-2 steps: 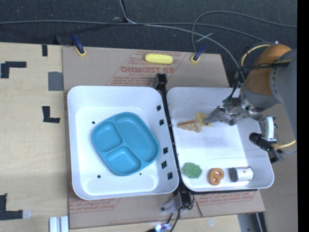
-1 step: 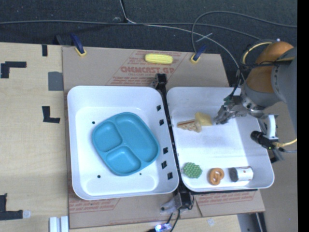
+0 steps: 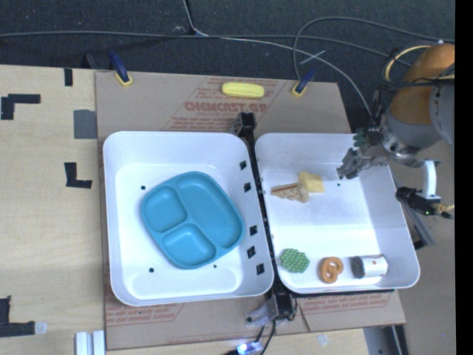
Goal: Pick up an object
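My gripper (image 3: 346, 171) hangs over the upper right part of the right bin (image 3: 384, 220), its dark fingers pointing down and left, with nothing seen between them. A pale yellow block (image 3: 311, 183) and a tan waffle-cone piece (image 3: 288, 191) lie to its left in the bin's upper middle. Along the bin's front edge sit a green bumpy ball (image 3: 294, 260), an orange pretzel-like ring (image 3: 330, 269) and a white and black cylinder (image 3: 368, 266).
The left bin (image 3: 126, 161) holds a blue divided plate (image 3: 191, 218). A yellow corn cob (image 3: 242, 90) lies on the cardboard behind the bins. Black clips run along the seam between the bins. Cables loop over the dark floor at the back.
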Motion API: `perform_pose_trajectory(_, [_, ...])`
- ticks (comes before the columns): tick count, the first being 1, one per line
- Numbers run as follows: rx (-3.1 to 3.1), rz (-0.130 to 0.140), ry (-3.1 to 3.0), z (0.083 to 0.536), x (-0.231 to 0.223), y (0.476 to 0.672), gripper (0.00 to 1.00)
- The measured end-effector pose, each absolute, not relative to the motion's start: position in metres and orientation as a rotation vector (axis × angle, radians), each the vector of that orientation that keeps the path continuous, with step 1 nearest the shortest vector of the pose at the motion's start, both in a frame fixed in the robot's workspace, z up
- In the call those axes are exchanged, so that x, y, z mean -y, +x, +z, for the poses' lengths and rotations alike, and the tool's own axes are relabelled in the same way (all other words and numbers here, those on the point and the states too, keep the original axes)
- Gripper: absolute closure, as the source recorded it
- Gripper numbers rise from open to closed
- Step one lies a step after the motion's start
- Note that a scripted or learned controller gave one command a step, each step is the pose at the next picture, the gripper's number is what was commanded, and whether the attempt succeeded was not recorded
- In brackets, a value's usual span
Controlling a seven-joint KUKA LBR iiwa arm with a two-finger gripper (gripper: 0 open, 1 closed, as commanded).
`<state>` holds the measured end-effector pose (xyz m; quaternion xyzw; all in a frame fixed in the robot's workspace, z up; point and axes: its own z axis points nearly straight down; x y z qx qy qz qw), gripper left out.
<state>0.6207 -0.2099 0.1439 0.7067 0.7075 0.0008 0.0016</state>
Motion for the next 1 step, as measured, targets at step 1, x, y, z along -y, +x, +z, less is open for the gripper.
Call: perform_pose_trajectory(1, [-2.218,0.003,2.218,0.2026,0.2112,0.613,1.0])
